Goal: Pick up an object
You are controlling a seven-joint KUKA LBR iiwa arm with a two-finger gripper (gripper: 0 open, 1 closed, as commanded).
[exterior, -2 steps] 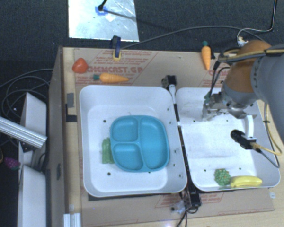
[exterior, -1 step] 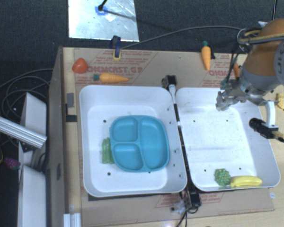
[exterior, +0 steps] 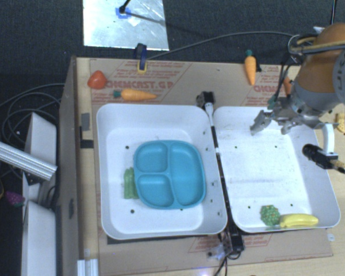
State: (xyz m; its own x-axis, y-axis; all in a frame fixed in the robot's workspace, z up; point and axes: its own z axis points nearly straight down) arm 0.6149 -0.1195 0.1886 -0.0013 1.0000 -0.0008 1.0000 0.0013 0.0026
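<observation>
— Well, read any writing? Made out red print on the cardboard sheet (exterior: pixel 178 73) under the bins, something like "CHEMCAST GP" behind the left bin (exterior: pixel 112 154), mostly blurred; more red letters by the far right corner, not legible.

— And found the things to pick where? Spotted a green broccoli piece (exterior: pixel 269 214) and a yellow banana (exterior: pixel 299 220) lying side by side, touching, at the near edge of the right bin (exterior: pixel 328 200). Saw both as small, toy-like; banana curved and glossy, broccoli knobbly.

— Checked the gripper (exterior: pixel 272 122)? Hung over the far part of the right bin, well apart from both pieces, fingers spread, nothing between them. Noted the orange band (exterior: pixel 328 45) above the wrist.

— Looked at the left bin? Held a blue divided plate (exterior: pixel 169 174), three compartments, with a green strip (exterior: pixel 129 184) lying against its left rim.

— Anything outside the bins? Noticed a carrot (exterior: pixel 135 95) and a red-orange tomato-like piece (exterior: pixel 96 80) on the cardboard behind the left bin, a second carrot (exterior: pixel 250 68) behind the right one, and a blue clamp (exterior: pixel 141 57) at the far edge.
</observation>
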